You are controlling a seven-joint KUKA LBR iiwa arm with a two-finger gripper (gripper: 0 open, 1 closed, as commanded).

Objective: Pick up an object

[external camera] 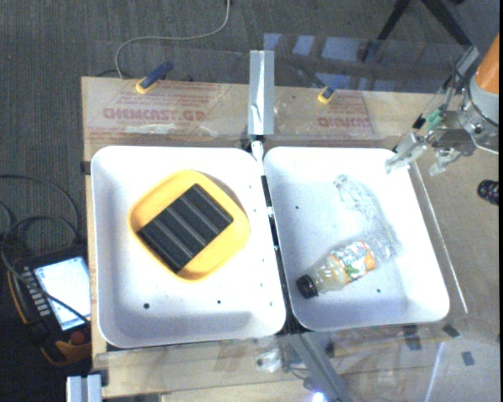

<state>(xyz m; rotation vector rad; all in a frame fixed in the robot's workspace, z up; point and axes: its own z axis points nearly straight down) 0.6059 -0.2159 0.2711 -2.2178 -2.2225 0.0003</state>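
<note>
A clear plastic bottle point(345, 269) with an orange label and a black cap lies on its side in the right bin point(318, 182). A crumpled clear plastic piece point(365, 208) lies just above it in the same bin. A yellow dish with a black ribbed insert point(189, 224) rests in the left bin point(117, 182). My gripper point(419, 153) hangs over the top right corner of the right bin, well above and to the right of the bottle. Its two fingers stand apart, open, with nothing between them.
A metal post point(257, 99) rises at the back between the two bins. Yellow clamps point(153, 77) hold the wooden board at the rear. A handheld device with a screen point(54, 287) and cables lie on the floor to the left.
</note>
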